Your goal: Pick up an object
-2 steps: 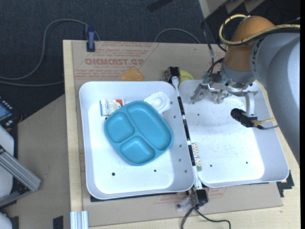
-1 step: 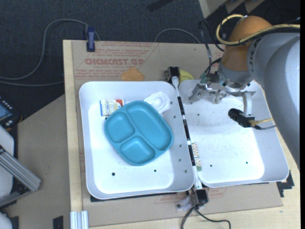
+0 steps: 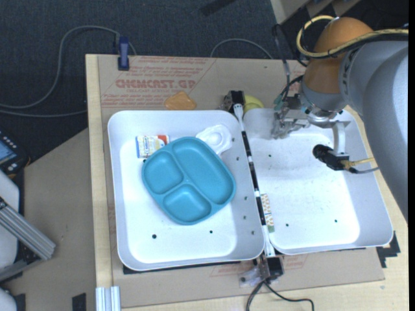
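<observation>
A blue divided plate [image 3: 188, 179] lies in the left bin [image 3: 130, 238]. Tucked under its far left edge is a small white packet with red and blue print [image 3: 149, 144]. A white cup-like piece [image 3: 216, 137] rests against the plate's far right edge. My gripper [image 3: 283, 127] hangs low over the far left corner of the right bin [image 3: 324, 219], close to its back wall, with the orange band [image 3: 324, 76] above it. Nothing shows in the gripper.
A yellow object [image 3: 252, 102] sits just behind the bins near the centre divider, and an orange piece [image 3: 180, 100] lies on the bench behind the left bin. A black fitting with a yellow cable [image 3: 331, 157] hangs off the arm over the right bin.
</observation>
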